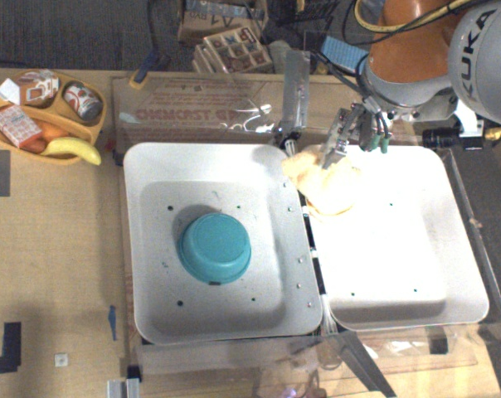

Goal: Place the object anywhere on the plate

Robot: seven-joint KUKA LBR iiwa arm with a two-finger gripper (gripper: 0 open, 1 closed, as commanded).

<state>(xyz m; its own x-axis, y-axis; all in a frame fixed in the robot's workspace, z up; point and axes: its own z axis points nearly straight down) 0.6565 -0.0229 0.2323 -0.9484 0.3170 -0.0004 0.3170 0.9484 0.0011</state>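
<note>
Hung over the far left corner of the right shallow white bin [416,255]: two-finger gripper [340,149], fingers blurred, spread or pressed together impossible to tell. Lay directly beneath, touching its tips: soft pale yellow object [325,185]. Sat mid left bin [151,181]: round teal plate [216,247].

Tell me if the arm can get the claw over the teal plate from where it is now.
Probably yes. The plate lies open in the left bin, nothing above it; the claw hangs over the bins' top edge beside it.
</note>
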